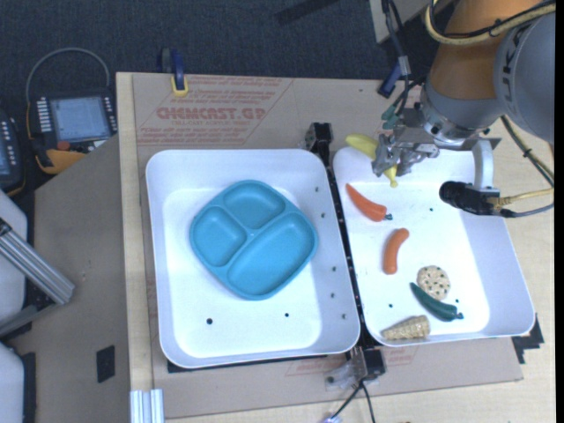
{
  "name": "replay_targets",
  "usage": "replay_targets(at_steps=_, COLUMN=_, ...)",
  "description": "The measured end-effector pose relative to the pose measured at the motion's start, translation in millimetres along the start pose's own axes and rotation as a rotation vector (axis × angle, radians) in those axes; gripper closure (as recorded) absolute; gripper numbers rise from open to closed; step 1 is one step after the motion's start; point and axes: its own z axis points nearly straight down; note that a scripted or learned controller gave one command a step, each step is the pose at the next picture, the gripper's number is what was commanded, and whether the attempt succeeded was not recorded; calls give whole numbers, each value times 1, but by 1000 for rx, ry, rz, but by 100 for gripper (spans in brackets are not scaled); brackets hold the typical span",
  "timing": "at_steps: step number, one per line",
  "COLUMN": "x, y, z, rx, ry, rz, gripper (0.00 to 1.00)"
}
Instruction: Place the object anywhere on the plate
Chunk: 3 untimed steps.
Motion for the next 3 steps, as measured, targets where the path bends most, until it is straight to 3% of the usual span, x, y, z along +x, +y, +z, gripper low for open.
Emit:
replay_targets(at_steps=2, x=112, y=19, z=-5, rx=-6, ry=-1, rz=-1, gripper=100)
replay_targets(at_steps=3, x=156, y=6, z=-6, rx=-1, ry=-1, rz=0, gripper=100)
